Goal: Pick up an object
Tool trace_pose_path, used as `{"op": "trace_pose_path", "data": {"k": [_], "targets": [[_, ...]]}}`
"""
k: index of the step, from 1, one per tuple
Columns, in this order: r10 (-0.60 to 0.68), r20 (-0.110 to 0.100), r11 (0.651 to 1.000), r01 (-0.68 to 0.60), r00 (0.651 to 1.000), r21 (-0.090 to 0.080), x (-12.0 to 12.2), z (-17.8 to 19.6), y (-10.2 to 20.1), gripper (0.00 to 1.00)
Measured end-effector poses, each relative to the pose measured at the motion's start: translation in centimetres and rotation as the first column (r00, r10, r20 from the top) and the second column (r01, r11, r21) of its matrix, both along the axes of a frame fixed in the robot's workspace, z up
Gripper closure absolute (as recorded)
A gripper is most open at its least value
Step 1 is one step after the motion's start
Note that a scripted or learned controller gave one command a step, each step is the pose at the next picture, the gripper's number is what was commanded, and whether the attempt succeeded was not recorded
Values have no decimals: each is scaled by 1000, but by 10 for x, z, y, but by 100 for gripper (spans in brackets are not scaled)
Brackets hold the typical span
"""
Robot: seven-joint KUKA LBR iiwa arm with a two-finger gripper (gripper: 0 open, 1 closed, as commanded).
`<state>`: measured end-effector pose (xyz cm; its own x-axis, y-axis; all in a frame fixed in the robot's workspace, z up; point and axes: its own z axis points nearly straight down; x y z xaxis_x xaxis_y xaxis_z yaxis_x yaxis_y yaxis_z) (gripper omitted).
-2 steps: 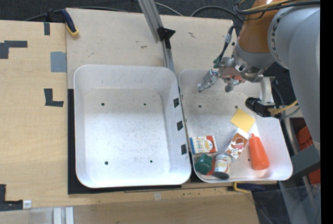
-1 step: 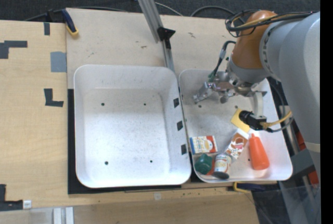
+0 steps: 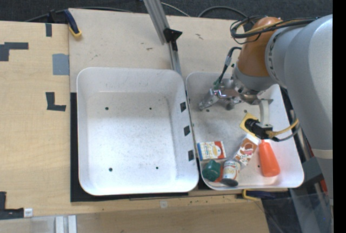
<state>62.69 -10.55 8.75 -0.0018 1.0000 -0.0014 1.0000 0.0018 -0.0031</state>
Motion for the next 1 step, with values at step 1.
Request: {"op": "trace_pose_path", "data": {"k": [1], "targets": [[1, 0, 1000, -1, 1000, 1, 0, 11, 1, 100]]}}
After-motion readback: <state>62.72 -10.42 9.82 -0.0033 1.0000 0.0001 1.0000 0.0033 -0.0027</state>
